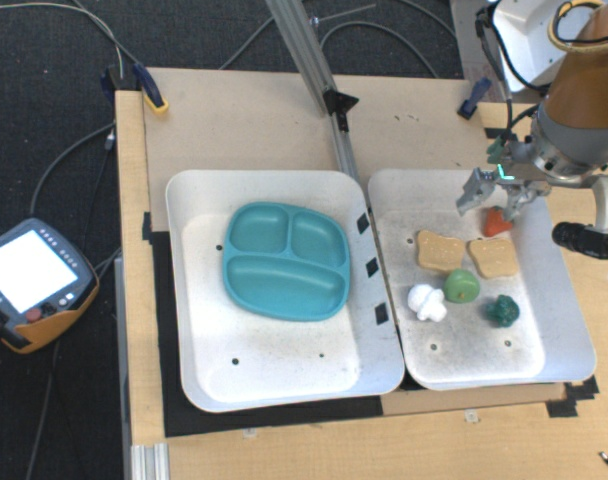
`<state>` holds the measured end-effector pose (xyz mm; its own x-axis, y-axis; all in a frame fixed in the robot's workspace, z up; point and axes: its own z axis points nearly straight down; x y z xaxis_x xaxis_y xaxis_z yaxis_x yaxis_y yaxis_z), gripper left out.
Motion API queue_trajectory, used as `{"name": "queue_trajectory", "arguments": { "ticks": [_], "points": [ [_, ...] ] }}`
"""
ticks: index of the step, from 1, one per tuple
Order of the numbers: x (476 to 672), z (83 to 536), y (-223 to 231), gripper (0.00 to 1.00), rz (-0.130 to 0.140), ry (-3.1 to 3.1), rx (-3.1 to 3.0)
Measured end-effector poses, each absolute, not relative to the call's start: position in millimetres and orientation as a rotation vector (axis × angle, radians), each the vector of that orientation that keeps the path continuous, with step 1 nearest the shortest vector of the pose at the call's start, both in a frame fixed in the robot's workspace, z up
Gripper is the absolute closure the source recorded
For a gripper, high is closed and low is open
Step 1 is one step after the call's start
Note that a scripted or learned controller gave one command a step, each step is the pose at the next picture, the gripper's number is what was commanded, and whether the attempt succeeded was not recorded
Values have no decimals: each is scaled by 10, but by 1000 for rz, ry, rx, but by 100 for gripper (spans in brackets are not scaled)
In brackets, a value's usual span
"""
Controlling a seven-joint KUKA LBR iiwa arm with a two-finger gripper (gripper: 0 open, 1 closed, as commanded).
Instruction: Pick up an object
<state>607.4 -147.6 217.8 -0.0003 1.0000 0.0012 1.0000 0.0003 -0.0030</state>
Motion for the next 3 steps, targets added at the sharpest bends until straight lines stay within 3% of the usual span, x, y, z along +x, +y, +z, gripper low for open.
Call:
{"name": "queue_trajectory", "arguments": {
  "ticks": [1, 3],
  "points": [
    [6082, 2191, -1476, 0, -1, -2222, -2220],
    [6019, 1131, -1356, 0, 5, -2218, -2216]
  ]
}}
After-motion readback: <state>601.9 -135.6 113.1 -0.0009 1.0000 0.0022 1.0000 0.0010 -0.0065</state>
